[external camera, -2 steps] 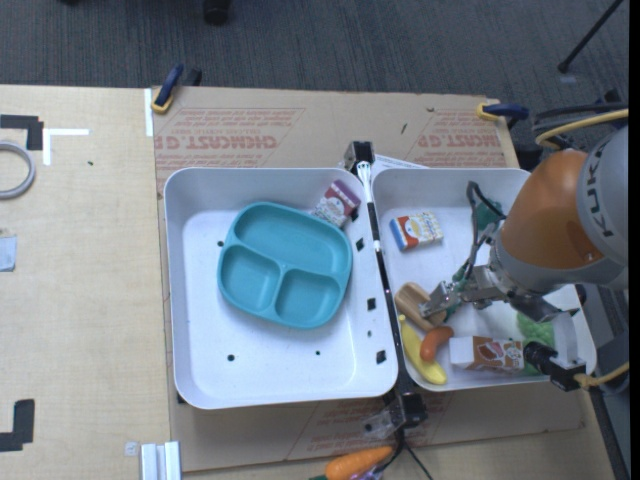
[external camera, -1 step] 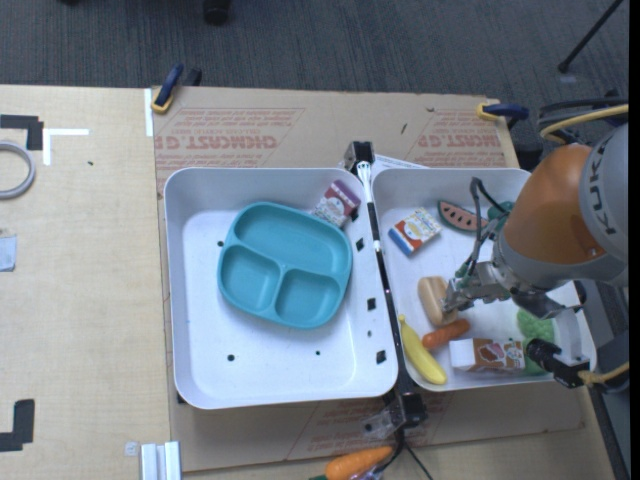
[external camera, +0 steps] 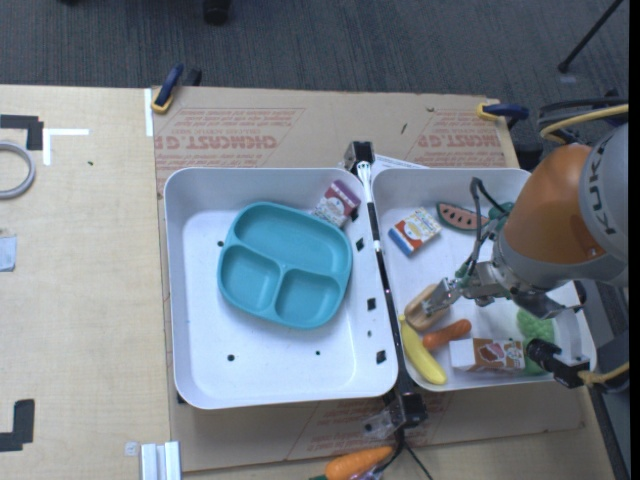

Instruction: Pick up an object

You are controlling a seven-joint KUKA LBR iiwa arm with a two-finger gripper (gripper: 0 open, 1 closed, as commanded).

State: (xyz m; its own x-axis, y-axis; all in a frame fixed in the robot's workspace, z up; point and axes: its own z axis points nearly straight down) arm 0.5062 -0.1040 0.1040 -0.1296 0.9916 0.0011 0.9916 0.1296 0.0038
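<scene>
Lower right, the metal gripper [external camera: 447,295] closes (it seems) on a tan, rounded bread-like piece [external camera: 428,306] above a smooth banana [external camera: 422,354].

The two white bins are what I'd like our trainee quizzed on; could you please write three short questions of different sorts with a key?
1. True or false: the blue plate lies in the right bin.
2. Which lies beside the carrot? A banana, B watermelon slice, C cardboard sheet.
3. Fill in: the gripper hangs over the ____ bin.

Key: 1 false, it lies in the left bin. 2 A. 3 right.
</scene>
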